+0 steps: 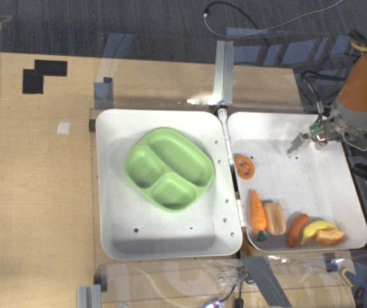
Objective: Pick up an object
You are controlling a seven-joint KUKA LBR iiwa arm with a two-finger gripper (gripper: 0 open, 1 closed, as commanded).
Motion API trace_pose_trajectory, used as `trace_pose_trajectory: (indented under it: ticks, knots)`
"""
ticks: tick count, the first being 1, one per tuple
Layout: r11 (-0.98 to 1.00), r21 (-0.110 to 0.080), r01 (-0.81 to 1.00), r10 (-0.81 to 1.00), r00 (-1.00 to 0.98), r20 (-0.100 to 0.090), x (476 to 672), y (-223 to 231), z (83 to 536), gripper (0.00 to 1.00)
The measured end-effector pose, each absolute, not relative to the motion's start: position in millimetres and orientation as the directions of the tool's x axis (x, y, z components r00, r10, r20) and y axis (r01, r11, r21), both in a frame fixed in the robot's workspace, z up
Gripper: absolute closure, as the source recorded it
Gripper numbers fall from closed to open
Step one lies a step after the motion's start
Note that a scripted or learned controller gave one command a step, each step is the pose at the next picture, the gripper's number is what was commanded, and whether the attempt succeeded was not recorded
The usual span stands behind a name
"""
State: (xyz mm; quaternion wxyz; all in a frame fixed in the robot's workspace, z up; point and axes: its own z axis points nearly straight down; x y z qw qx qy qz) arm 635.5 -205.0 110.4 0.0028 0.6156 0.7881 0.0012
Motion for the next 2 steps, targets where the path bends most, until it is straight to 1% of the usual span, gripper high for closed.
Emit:
trace_pose_trajectory:
  ticks: [1,2]
  knots:
    - [0.258,0.005,0.966,0.966,-0.258,-0.006,670.9,-157.5,89.8,0.0]
    - [0.156,0.007,0.988,0.988,-0.156,-0.002,658.9,-204.1,88.6,0.0]
